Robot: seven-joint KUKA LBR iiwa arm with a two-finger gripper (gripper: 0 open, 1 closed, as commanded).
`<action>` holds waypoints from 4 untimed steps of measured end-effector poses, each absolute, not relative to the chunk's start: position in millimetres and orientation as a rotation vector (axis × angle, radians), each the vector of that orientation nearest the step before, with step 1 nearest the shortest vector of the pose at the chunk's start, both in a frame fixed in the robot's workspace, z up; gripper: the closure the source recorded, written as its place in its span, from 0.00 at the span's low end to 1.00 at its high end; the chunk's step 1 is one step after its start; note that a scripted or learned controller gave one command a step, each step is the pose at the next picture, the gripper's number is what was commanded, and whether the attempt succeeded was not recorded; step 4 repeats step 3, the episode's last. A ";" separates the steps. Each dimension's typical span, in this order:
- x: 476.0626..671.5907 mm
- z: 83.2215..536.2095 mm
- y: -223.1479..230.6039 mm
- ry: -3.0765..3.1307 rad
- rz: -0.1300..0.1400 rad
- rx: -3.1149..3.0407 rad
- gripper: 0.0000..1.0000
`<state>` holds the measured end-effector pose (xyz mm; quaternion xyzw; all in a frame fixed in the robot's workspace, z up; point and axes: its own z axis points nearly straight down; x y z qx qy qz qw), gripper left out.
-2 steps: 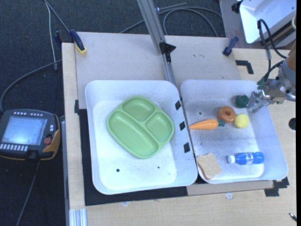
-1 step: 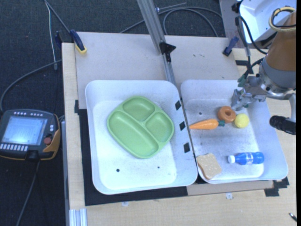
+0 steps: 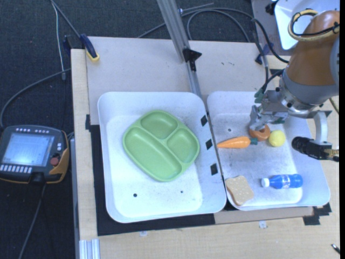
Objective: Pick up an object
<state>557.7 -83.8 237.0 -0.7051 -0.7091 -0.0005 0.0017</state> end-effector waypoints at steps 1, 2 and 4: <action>553.7 224.6 -33.1 -2.225 -0.001 -2.212 1.00; 554.2 224.4 31.3 -2.228 -0.003 -2.210 1.00; 544.0 234.7 87.3 -2.229 -0.005 -2.211 1.00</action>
